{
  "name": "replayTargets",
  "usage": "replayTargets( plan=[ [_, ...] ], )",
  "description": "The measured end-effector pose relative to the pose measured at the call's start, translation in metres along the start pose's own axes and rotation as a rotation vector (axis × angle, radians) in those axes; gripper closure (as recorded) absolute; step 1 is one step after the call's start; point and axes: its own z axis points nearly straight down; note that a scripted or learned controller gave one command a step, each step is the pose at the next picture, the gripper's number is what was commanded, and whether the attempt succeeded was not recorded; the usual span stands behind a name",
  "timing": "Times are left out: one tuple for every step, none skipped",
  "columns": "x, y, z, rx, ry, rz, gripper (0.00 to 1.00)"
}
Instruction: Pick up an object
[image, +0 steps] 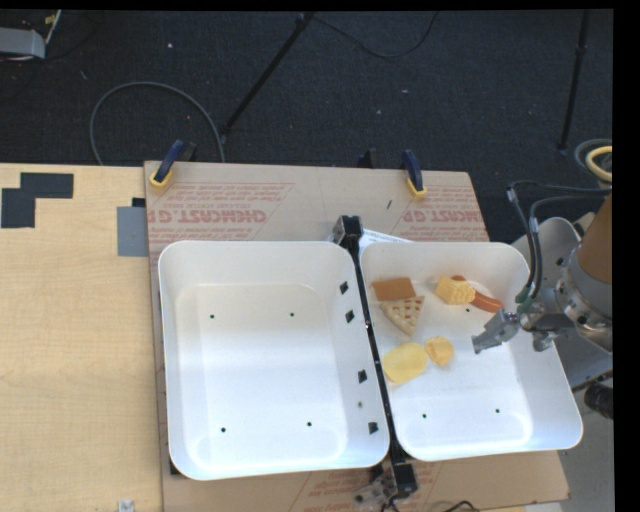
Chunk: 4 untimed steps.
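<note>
place: robotics lab | evidence: two white bins (265, 260) fixed side by side on a board held by blue-and-yellow clamps (170, 166) | plywood worktop (70, 340) | cables (150, 110) and stand legs (270, 70) on dark carpet | grey robot arm (560, 290) at right

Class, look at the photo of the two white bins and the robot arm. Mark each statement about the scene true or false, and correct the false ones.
1. All the food pieces lie in the right bin. True.
2. The gripper hangs over the left bin. False: it is over the right bin's right side.
3. The brown wedge lies near the divider between the bins. True.
4. The gripper holds the yellow disc. False: the disc lies on the bin floor, apart from the gripper.
5. Two clamps sit at the board's far edge. True.
</note>
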Motion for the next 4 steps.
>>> replayTargets(
  plan=[
    [0.069,0.045,0.161,0.004,-0.001,-0.003,0.00],
    [0.067,0.045,0.147,-0.001,0.000,0.002,1.00],
    [0.088,0.113,0.053,-0.010,0.000,-0.003,1.00],
    [0.087,0.110,0.057,0.000,0.000,-0.001,0.00]
  ],
)
